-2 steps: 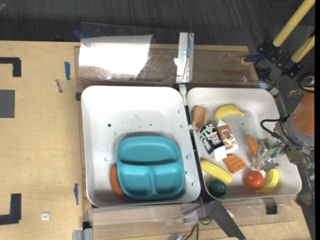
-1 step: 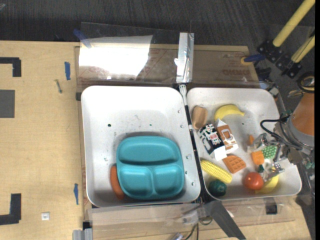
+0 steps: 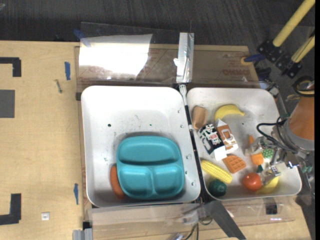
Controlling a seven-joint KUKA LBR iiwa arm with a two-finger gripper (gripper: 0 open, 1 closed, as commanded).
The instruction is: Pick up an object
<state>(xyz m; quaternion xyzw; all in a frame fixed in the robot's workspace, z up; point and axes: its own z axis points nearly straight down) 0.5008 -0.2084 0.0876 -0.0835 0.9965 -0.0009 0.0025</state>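
Your claw [image 3: 272,166] hangs low at the right bin's [image 3: 265,96] right side, just above a tomato [image 3: 252,182] and a lemon [image 3: 271,184]; you cannot tell its opening. Near them lie a corn cob [image 3: 215,170], a waffle [image 3: 233,163] and a banana [image 3: 228,112]. A teal tray [image 3: 149,167] fills the left bin [image 3: 100,114].

arm [image 3: 303,119]: we see an orange, rounded band at the view's right edge, with a grey ring below it.
wrist: we make out a darker grey collar under the orange, partly cut off by the edge.
cables [image 3: 269,132]: thin black cables loop out from the wrist on its left side.
gripper [image 3: 272,161]: we see a small cluster of silver metal parts with dark fittings and a touch of green; the detail is too fine for us to make out.
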